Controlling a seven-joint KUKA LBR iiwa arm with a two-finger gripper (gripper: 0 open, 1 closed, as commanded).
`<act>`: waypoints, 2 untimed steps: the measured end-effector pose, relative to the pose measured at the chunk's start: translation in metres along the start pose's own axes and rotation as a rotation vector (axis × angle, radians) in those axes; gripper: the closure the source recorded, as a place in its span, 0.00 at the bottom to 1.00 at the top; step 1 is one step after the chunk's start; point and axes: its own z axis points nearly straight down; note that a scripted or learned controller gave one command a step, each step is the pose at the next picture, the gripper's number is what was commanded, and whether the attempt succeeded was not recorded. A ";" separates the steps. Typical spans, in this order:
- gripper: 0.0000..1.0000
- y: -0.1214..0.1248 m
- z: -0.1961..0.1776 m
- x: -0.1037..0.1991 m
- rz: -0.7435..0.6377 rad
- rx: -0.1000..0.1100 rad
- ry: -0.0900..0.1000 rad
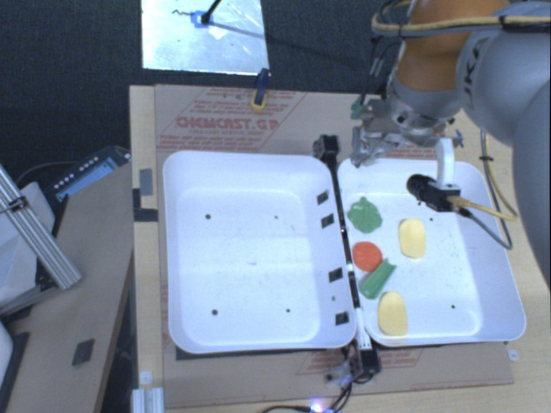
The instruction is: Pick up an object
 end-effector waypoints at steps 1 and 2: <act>1.00 0.027 -0.138 -0.024 0.004 -0.017 -0.004; 1.00 0.027 -0.151 0.010 0.001 -0.002 -0.001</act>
